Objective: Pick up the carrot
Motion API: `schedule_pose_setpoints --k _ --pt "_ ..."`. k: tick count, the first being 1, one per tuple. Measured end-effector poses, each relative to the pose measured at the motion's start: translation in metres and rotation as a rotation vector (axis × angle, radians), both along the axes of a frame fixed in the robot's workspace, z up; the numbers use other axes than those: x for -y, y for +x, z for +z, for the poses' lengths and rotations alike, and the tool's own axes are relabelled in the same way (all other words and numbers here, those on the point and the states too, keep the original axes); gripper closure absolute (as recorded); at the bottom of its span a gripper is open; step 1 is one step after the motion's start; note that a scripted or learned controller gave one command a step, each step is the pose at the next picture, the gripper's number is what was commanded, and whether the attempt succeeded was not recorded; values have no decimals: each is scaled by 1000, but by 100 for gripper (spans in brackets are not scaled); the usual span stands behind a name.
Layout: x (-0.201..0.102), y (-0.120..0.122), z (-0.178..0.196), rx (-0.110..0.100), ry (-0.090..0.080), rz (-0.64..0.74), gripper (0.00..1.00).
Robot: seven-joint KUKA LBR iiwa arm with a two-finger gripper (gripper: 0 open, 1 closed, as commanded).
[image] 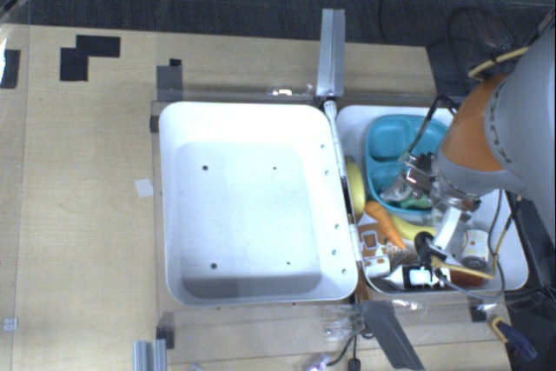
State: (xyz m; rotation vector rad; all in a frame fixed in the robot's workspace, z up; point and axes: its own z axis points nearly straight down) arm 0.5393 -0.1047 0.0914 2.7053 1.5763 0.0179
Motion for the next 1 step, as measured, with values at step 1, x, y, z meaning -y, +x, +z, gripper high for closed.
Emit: schedule_pose_setpoints --k 1 --pt "72 -2 0 -2 0 139 0"
